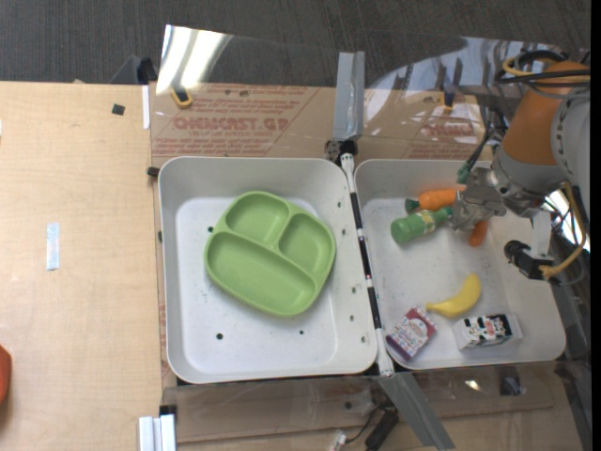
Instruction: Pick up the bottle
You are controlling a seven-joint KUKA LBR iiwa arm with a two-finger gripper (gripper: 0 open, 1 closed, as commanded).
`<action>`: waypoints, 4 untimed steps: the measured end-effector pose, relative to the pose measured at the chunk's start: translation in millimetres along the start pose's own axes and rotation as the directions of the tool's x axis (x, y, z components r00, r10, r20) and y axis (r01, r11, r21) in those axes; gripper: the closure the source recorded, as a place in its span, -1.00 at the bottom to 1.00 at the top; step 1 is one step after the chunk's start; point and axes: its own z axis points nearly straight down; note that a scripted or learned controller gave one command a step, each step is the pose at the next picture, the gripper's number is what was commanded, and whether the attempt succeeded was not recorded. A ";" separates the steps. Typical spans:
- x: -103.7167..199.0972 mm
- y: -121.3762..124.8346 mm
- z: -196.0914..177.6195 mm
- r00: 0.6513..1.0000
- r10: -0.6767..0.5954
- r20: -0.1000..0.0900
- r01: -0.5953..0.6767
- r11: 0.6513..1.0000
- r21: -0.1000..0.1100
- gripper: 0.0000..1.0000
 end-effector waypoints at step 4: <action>-28.8 42.4 -54.3 0.817 -0.577 0.007 0.577 0.817 -0.014 -1.00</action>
